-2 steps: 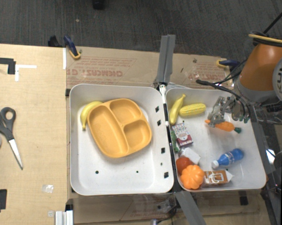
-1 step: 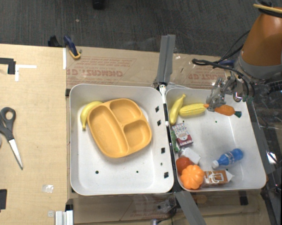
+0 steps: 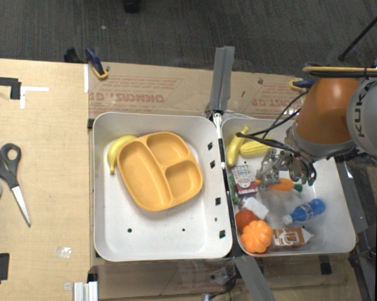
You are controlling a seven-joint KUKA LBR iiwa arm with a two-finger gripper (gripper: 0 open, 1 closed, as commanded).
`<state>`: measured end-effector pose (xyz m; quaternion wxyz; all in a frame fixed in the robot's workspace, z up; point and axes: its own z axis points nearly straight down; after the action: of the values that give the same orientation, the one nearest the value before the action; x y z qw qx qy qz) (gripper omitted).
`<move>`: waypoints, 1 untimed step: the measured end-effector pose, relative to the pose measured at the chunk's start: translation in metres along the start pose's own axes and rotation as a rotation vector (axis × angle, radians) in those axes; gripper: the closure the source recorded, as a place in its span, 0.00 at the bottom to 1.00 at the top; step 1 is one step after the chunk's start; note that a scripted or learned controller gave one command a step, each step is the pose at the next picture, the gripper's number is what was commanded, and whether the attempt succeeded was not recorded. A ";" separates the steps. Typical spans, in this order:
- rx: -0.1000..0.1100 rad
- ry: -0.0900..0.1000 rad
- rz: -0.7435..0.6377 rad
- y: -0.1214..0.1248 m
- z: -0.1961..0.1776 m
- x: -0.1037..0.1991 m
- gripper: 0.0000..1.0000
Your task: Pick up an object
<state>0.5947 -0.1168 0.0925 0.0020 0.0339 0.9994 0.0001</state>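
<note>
My gripper (image 3: 273,174) hangs low over the middle of the right bin (image 3: 340,235), among the cluttered items. Directly beside it lie an orange carrot-like piece (image 3: 285,185) and a small white packet with red print (image 3: 242,176). A yellow banana (image 3: 233,148) and a corn cob (image 3: 258,147) lie at the bin's far side. A blue and clear bottle (image 3: 305,211), a small orange pumpkin (image 3: 256,236), a red tomato-like ball (image 3: 243,218) and a brown snack box (image 3: 291,237) lie toward the near side. The arm's orange band (image 3: 325,111) hides the far right of the bin.
The left bin (image 3: 111,237) holds an orange divided plate (image 3: 157,169) with a second banana (image 3: 117,148) tucked along its left rim. Scissors (image 3: 11,177) lie on the wooden bench at the far left. Black cables (image 3: 282,122) trail from the wrist over the right bin.
</note>
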 end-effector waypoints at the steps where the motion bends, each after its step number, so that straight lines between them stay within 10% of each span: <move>1: 0.000 -0.004 -0.201 0.020 -0.002 -0.049 1.00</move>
<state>0.6445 -0.0998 0.0947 0.0041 -0.0664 0.9978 -0.0003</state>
